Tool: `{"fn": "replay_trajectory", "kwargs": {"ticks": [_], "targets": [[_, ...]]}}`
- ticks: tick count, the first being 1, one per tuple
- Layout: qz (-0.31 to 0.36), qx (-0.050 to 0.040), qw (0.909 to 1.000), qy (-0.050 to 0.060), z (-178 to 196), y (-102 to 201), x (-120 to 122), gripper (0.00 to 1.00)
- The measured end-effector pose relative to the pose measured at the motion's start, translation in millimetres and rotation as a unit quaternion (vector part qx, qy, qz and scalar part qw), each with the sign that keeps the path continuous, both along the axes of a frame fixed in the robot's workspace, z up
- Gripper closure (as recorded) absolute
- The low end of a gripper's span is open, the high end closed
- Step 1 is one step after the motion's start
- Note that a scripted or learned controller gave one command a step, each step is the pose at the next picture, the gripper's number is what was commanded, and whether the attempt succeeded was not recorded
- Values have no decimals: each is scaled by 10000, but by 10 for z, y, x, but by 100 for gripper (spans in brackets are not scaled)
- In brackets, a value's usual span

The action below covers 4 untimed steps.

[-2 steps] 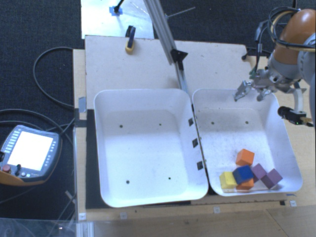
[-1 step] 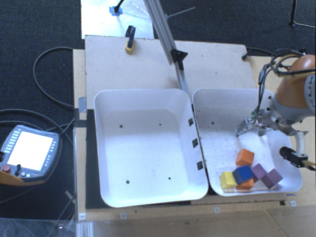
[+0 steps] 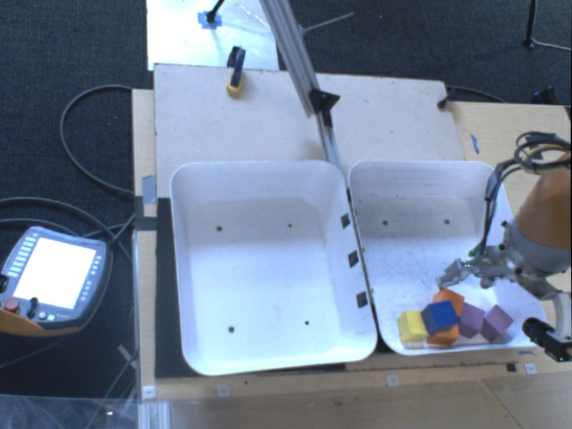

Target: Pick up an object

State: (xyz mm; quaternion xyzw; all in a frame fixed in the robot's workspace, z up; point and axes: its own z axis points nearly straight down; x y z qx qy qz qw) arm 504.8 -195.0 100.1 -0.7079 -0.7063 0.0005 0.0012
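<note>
bright, even light; slightly soft.

The left white bin (image 3: 268, 266) sits on a pale wooden bench (image 3: 384, 119). Off the bench's left edge, a teach pendant (image 3: 52, 277) with a lit screen lies on dark carpet (image 3: 71, 43), black cables (image 3: 85, 146) looping near it. At the bench's far side, a blue-and-yellow clamp (image 3: 236, 70) rests, and a slanted metal pole (image 3: 299, 56) crosses overhead toward the bin's rim.

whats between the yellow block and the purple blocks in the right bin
In the camera view, a blue block and an orange block sit between the yellow block and the purple blocks.
</note>
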Motion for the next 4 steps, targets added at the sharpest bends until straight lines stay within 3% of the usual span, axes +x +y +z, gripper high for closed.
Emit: {"fn": "replay_trajectory", "kwargs": {"ticks": [1,2,3,4], "targets": [[11,-22,10000,-42,489,-164,-195,0],[20,-25,10000,-72,90,199,-167,0],[62,15,10000,-16,-106,842,-190,0],[44,-9,10000,-54,14,798,-172,100]]}}
